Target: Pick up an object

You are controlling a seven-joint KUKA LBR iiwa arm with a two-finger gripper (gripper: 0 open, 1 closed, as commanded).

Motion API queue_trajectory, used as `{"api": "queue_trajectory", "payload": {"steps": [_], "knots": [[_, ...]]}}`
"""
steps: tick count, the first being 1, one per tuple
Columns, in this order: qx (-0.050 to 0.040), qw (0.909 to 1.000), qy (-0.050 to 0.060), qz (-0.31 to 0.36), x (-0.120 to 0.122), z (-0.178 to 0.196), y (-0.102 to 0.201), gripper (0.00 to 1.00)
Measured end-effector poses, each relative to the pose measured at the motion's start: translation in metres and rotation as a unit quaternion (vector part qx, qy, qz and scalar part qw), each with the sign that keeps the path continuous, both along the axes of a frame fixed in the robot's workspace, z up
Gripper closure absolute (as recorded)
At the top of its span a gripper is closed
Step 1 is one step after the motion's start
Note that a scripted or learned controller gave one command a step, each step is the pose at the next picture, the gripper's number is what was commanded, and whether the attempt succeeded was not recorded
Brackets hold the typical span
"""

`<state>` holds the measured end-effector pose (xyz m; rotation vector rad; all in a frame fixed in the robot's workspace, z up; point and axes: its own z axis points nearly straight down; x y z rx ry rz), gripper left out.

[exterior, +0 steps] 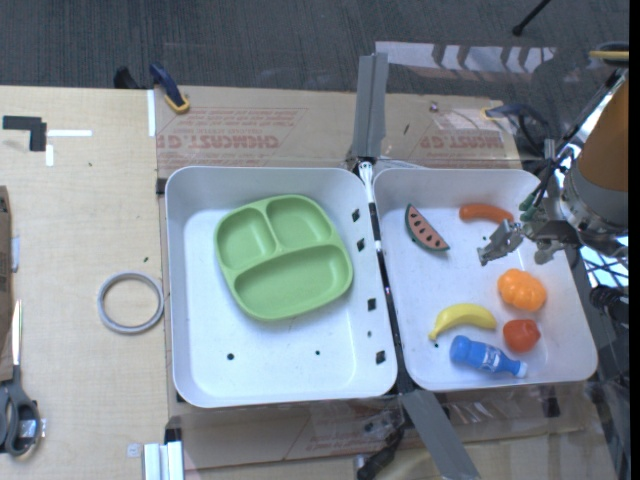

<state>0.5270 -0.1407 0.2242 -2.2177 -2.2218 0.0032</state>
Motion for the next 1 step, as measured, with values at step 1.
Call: {"api": "queue_trajectory", "payload": {"steps": [1], "knots": [[0.0000, 1.0000, -0.001, -0.002, 0.0074, -0.1324, -0.0206, 0.00]]}}
